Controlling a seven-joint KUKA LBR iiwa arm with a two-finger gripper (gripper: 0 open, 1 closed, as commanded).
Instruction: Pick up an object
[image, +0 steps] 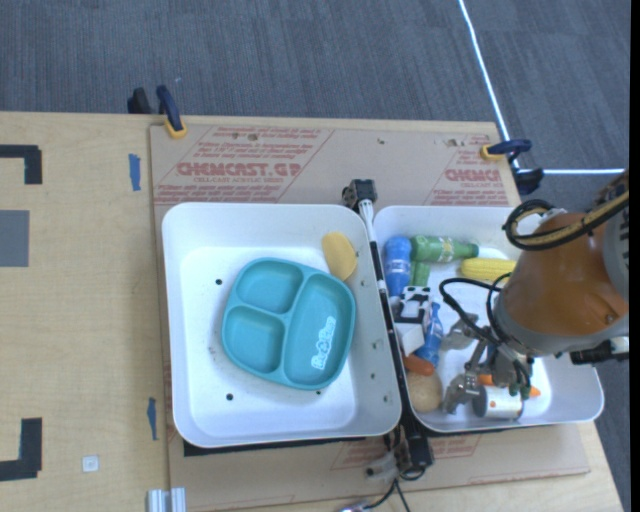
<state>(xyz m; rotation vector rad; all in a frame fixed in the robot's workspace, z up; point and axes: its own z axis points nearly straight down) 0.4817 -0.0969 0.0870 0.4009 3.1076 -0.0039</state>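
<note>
The gripper (478, 385) hangs low in the right bin (575, 405), near its front wall, with the orange wrist band just behind it to the right. Whether its fingers are apart or together cannot be told; cables and clutter hide them, and nothing can be seen held between them.

The nearest candidate looks like the small white and orange piece (500, 402) just beside the gripper on its right. A tan rounded lump (426, 393) lies just to its left. Beyond that, up and left, a blue bottle (398, 262) lies with its long axis running away from the front wall. A green bottle (443, 247) and a yellow corn cob (487, 267) lie crosswise farther back.

The items look like smooth, hard plastic toys. Well to the left, in the other bin (190, 300), sits a glossy teal divided plate (288, 322) with a yellow oval (340, 255) just behind it.
</note>
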